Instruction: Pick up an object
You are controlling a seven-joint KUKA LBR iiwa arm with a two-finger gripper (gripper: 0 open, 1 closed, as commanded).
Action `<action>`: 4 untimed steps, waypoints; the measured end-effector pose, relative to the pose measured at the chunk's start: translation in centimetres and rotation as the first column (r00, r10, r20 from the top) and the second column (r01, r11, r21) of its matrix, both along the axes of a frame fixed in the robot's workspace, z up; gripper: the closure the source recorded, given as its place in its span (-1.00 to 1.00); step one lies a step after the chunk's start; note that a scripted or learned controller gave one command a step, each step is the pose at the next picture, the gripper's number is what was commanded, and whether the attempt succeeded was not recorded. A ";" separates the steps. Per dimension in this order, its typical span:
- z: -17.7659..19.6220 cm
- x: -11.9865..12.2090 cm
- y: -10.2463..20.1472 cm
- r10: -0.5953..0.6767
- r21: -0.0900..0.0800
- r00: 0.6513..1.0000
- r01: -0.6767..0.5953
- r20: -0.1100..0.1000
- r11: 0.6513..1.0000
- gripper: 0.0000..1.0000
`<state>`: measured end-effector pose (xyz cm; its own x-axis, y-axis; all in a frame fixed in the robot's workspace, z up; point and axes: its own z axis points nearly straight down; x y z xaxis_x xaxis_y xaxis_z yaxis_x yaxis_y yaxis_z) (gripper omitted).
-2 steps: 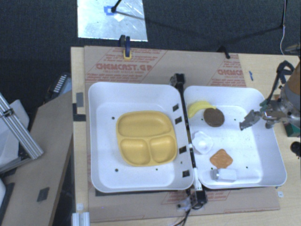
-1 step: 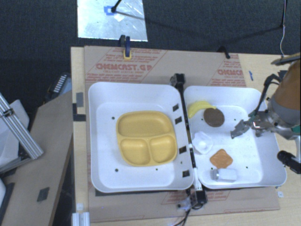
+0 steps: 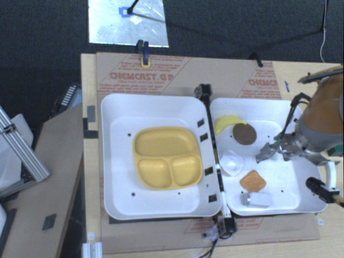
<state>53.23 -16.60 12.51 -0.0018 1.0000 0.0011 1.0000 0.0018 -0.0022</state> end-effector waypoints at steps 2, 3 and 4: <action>-3.0 0.2 0.0 0.000 -0.002 1.000 0.000 0.005 1.000 1.00; 2.8 0.6 -1.1 0.001 -0.004 1.000 -0.001 0.009 1.000 1.00; 7.4 0.3 -1.7 0.000 -0.004 1.000 0.000 0.009 1.000 1.00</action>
